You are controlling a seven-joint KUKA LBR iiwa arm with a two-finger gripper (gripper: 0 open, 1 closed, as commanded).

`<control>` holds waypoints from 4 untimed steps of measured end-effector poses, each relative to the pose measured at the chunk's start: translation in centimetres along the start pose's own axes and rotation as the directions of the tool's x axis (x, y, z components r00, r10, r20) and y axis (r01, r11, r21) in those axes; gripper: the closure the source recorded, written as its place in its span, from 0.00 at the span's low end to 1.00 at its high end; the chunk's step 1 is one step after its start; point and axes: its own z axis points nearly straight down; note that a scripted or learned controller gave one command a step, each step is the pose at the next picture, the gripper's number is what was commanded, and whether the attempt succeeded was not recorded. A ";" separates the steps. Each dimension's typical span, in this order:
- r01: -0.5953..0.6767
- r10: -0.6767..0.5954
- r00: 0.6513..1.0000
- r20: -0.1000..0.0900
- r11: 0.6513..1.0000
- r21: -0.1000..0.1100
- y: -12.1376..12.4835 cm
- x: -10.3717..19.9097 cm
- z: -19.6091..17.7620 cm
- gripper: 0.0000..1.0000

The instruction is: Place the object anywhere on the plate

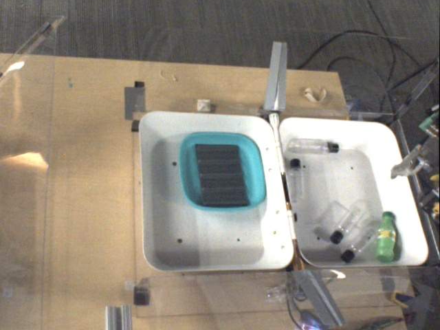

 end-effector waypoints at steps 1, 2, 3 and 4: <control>-0.043 0.043 0.999 0.000 0.999 0.000 -3.0 2.9 4.6 0.00; -0.043 0.043 0.999 0.000 0.999 0.000 -3.0 2.9 4.6 0.00; -0.199 0.199 0.980 0.000 0.980 -0.001 -3.1 3.0 3.2 0.00; -0.248 0.248 0.969 -0.001 0.969 -0.001 -3.8 3.6 2.6 0.00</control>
